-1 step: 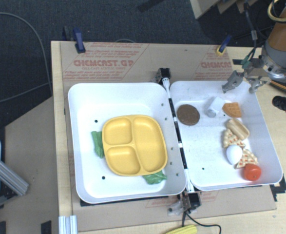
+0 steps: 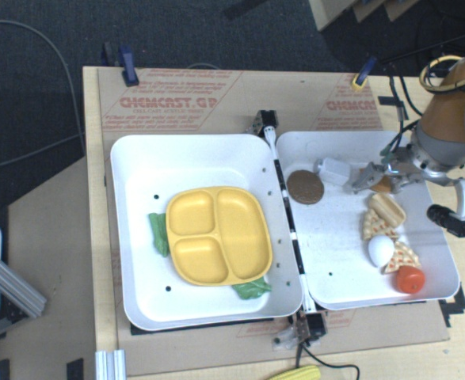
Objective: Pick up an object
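Clutter worries me most. Taking the right bin [image 2: 327, 295] as landmark: at its near edge a red tomato [image 2: 409, 279], beyond it a white egg [image 2: 380, 251], waffles [image 2: 379, 225] and a bun [image 2: 386, 207] touch. At its far side hangs the gripper [image 2: 372, 178]; I cannot tell its opening or whether it holds anything. A neighbour could get nudged.

The floor [image 2: 42, 22] is dark blue carpet. A thin grey cable [image 2: 62, 54] curls across it at the left. The table [image 2: 216, 101] is light brown wood with red letters on top. Two blue clamps [image 2: 127, 65] hold its far edge.
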